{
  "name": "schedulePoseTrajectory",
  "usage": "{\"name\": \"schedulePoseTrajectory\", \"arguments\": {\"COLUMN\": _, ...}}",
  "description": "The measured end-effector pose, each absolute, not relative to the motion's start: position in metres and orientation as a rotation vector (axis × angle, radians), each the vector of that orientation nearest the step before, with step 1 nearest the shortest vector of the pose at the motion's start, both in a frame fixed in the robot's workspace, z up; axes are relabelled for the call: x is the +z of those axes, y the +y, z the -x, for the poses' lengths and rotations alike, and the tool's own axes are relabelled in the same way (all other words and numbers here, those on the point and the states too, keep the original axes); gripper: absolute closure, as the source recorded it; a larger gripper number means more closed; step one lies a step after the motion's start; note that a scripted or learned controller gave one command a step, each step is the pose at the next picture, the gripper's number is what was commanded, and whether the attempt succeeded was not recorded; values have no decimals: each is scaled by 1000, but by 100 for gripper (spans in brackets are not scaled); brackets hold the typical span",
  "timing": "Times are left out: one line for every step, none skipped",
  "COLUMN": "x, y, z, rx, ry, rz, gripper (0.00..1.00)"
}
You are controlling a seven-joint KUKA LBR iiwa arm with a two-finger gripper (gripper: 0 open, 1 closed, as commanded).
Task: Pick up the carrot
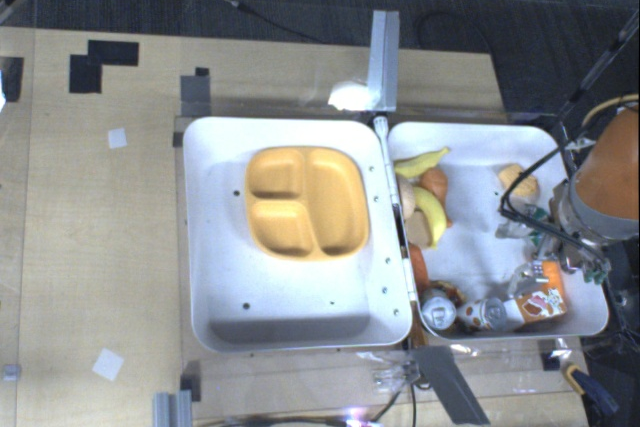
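An orange-red piece that looks like the carrot (417, 264) lies against the left wall of the right bin (470, 137), partly hidden by the wall and by the items beside it. The arm reaches in from the right, its orange band (612, 177) over the bin's right side. My gripper (545, 247) hangs low over the bin's right part, well to the right of the carrot. It is just above an orange printed carton (545, 300). Cables and the wrist hide the gripper's tip.
The right bin also holds two bananas (424, 162), a brownish round fruit (434, 183), a pale lump (518, 181) and two cans (438, 313) along the front wall. The left bin (215, 245) holds a yellow divided tray (305, 202).
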State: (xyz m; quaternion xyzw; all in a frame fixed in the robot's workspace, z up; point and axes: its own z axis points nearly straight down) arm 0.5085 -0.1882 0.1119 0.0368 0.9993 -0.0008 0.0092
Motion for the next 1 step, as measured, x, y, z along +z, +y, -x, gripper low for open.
{"name": "schedulePoseTrajectory", "arguments": {"x": 125, "y": -187, "z": -512, "rx": -6, "ry": 3112, "rz": -104, "gripper": 100}}
